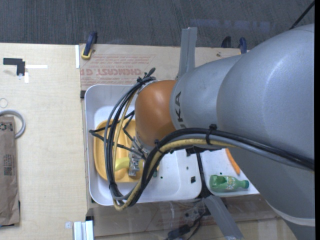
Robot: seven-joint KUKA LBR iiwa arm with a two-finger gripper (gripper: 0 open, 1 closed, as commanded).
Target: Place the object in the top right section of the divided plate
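The yellow-orange divided plate (103, 156) lies in the left white bin (93, 134), mostly covered by my arm and its black cables. A pale yellow object (121, 164) rests on the plate near its middle, right beside the metal wrist part (134, 165). My gripper hangs low over the plate, below the orange band (155, 109), with its tips hidden by the arm and cables.
A green bottle (227, 183) lies in the right bin, with an orange item (233, 163) just above it, half under the arm. A brown paper bag (7, 169) lies at the far left of the bench. Blue clamps (90, 43) hold the cardboard at the back.
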